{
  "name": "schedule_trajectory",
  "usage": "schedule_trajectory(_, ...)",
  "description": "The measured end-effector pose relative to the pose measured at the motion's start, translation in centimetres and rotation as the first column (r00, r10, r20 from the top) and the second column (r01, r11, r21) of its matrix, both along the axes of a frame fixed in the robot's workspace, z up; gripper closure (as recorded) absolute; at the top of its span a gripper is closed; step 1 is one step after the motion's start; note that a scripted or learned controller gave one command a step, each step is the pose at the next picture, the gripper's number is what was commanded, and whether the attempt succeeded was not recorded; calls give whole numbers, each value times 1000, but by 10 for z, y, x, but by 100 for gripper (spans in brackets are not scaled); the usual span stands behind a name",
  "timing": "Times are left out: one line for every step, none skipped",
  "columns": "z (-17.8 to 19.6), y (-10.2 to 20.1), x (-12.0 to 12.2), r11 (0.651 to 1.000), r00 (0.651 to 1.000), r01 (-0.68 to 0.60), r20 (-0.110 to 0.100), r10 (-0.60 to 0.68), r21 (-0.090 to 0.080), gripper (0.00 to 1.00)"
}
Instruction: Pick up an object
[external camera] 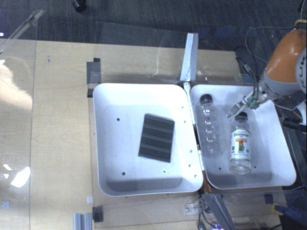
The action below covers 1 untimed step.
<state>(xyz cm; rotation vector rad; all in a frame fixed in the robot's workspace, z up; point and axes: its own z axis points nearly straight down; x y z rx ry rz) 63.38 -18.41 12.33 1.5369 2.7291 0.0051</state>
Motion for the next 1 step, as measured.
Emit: schedule_trajectory(-35,10,-18,1000,1000,-16,0,16,0,0)
